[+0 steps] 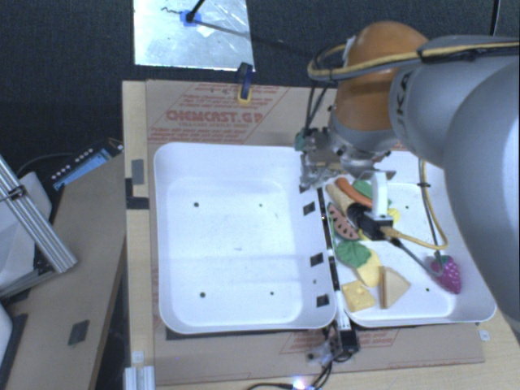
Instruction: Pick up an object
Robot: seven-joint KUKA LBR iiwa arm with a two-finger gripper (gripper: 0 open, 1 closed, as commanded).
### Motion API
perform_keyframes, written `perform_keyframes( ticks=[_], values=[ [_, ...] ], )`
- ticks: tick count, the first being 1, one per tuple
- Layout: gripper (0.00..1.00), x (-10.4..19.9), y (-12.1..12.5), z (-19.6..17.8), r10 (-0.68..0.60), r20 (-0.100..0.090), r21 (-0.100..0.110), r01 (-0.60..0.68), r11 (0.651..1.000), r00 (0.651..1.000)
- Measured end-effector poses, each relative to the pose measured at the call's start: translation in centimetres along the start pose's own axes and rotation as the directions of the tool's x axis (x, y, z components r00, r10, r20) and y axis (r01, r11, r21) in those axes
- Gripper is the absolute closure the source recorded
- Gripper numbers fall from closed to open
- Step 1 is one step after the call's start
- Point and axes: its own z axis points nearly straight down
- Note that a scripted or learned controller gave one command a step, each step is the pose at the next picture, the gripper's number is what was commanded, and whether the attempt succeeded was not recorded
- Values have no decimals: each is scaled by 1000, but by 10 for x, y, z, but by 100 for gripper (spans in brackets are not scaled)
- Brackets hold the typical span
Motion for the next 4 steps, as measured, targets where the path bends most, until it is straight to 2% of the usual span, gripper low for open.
perform_keyframes(
  ticks=[1, 2, 3, 4],
  values=[
    [100, 0, 1, -11, -2, -1, -2, 2, 1000, 1000],
    [100, 22, -41, 1, -1, 1, 8, 1, 1000, 1000],
    [100, 73, 5, 44, -3, 1, 4, 3, 1000, 1000],
    [100, 86, -7, 25, -1, 0, 3, 1, 1000, 1000]
  ],
)
